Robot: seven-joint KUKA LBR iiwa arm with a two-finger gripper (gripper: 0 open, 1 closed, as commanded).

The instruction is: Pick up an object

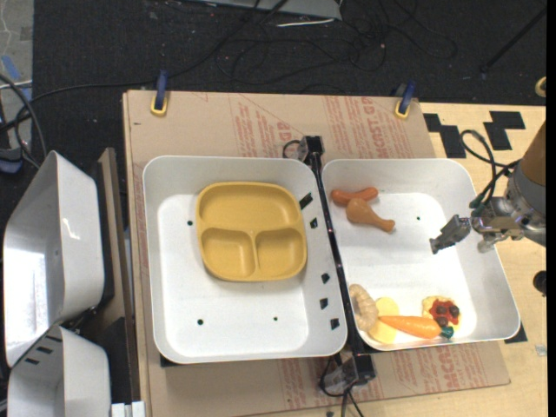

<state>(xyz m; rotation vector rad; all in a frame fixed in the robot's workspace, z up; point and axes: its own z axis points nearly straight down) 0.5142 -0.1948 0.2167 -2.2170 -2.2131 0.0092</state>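
Camera view, arm [528, 200] over right bin [486, 268], carrot [410, 326]

Arm [532, 176] comes in from right, wrist angled left, gripper [451, 234] low, nothing between its fingers.

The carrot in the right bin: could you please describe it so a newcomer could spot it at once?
Look in the right bin, at its near edge. The carrot lies there among a cluster of toy foods, between a pale lumpy piece and a red-topped one. It alone is long, tapered and bright orange.
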